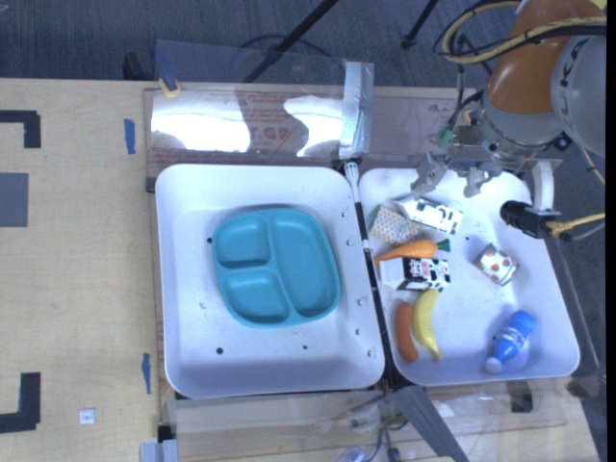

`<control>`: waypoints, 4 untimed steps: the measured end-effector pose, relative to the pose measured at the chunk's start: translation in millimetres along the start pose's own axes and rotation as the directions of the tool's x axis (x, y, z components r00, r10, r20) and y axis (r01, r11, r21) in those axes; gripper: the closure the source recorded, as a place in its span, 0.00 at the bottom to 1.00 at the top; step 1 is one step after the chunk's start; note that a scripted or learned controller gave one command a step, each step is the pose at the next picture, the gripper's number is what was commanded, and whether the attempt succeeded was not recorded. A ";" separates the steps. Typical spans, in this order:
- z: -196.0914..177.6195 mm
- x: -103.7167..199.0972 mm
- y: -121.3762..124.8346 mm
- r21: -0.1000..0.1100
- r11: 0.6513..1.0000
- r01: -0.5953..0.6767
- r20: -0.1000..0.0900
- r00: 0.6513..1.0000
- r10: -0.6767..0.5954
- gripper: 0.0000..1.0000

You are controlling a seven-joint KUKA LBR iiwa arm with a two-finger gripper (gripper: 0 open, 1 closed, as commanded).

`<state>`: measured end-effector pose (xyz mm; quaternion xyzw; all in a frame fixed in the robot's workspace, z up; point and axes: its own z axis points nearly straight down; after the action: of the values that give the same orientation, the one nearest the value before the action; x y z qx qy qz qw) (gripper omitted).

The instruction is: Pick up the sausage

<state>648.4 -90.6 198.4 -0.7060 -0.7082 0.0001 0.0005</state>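
Two shallow white bins [366, 349] sit side by side on a pale wooden bench; the small reddish-brown sausage [406, 332] lies near the right bin's front edge, touching a yellow banana [425, 322]. Reaching in from the right, the grey arm with its orange band [527, 70] hangs over that bin's back edge, its two-finger gripper [452, 175] spread apart, grasping nothing, well apart from the sausage

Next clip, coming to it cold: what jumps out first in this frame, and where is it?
The teal divided plate in the middle of the left bin draws the eye first. Next comes the clutter in the right bin: a carrot, a banana with the reddish sausage right beside it, and a blue bottle near the front right corner. The grey and orange arm hangs over that bin's far edge.
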 end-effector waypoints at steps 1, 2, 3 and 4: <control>-5.9 82.5 -80.9 0.004 0.942 -0.336 0.000 0.942 0.336 0.00; -16.2 82.2 -80.2 0.002 0.941 -0.338 -0.001 0.941 0.338 1.00; -25.8 167.7 -74.7 0.000 0.878 -0.479 0.000 0.878 0.479 1.00; -89.6 153.8 -86.0 0.000 0.868 -0.497 0.001 0.868 0.497 1.00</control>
<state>562.0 62.8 288.2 -0.8645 -0.5026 0.0006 0.0000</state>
